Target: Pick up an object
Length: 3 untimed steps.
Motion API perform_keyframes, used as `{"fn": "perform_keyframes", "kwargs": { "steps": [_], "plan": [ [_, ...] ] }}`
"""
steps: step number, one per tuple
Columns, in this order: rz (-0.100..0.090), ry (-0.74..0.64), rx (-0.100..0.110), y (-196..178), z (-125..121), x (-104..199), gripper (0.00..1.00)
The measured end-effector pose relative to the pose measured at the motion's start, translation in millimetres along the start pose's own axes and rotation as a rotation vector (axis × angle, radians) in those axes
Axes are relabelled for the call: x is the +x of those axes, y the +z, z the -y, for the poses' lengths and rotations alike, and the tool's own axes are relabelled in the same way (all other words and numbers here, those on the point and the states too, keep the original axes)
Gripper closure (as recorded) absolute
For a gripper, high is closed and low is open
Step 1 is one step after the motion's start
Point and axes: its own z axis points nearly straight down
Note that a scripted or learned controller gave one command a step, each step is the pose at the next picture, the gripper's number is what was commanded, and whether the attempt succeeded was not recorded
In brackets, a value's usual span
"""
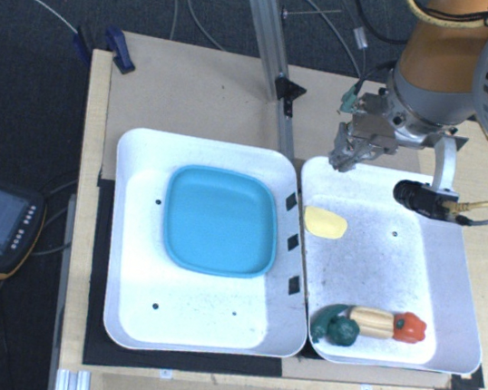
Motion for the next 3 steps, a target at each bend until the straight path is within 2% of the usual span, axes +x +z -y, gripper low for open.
{"fn": "perform_keyframes", "kwargs": {
  "steps": [1,2,3],
  "plan": [
    [0.0,-0.001,0.002,21.8,-14.4,50.2,1.0],
    [0.0,0.0,0.002,40.8,-17.6,94.9,1.0],
    [0.0,0.003,0.0,39.6,-18.0,92.5,0.0]
  ]
}}
